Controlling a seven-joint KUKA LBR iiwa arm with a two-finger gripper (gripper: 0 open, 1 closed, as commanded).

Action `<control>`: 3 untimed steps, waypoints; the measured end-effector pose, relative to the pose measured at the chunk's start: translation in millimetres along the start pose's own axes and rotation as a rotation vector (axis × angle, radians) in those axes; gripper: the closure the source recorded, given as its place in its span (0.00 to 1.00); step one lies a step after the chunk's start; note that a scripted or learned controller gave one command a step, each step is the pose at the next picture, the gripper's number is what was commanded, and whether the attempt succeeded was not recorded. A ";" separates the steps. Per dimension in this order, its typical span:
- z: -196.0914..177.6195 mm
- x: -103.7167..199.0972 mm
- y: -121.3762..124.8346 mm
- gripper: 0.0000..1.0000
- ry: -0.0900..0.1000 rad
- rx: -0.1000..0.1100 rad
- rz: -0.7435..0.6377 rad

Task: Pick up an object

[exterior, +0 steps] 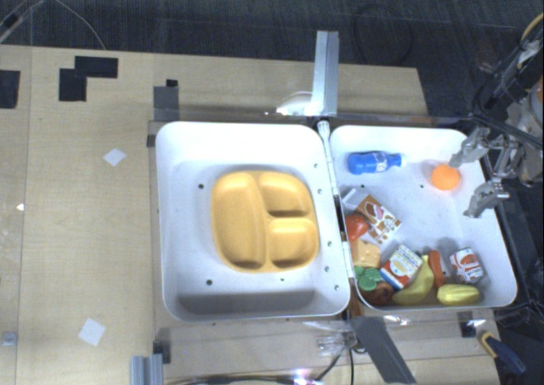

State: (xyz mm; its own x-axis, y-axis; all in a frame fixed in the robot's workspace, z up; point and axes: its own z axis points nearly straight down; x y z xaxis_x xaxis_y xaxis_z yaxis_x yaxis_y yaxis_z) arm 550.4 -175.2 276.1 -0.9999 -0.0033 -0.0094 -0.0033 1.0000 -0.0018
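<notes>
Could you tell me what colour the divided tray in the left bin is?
Yellow; the divided tray shows plainly in the camera view.

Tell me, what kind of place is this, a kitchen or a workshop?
Most likely a robotics lab test bench, not a kitchen. Two white bins sit fixed on a wooden bench, a robot's claw reaches over toy food such as a small blue bottle, and cables lie on the dark carpet.

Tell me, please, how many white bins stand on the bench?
2. The left bin holds a yellow divided tray. The right bin holds a blue bottle, an orange ball and piled toy food.
</notes>
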 end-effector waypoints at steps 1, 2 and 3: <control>87.4 42.4 7.1 0.00 0.005 0.000 0.355; 183.9 61.7 -31.0 0.00 -0.004 0.002 0.351; 185.5 61.5 -30.8 0.00 -0.003 0.002 0.350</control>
State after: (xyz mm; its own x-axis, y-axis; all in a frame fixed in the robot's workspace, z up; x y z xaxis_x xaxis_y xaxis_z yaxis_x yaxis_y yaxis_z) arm 490.7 -206.5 90.2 -0.9404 0.3399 -0.0131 0.3399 0.9404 -0.0001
